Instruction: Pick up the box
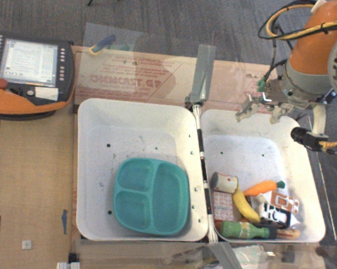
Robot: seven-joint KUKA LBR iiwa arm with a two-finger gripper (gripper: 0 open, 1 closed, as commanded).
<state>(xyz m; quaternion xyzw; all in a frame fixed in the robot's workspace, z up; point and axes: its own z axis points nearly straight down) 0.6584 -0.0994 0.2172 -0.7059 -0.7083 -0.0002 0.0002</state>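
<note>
Bottle, banana, carrot and box crowd the right bin; fingers hang released, grasping nothing.

Fixed camera above bench, slanting down on both bins.

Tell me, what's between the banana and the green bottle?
Nothing. In the camera view, the banana lies just above the green bottle, nearly touching it.

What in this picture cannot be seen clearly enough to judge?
- Small printed box in the right white bin: partly covered by the yellow banana; its print is too small to read.
- Green glass bottle: label unreadable.
- Metal claw above the bin's far rim: too small to tell open or shut.
- Grey tablet screen: text blurred.
</note>
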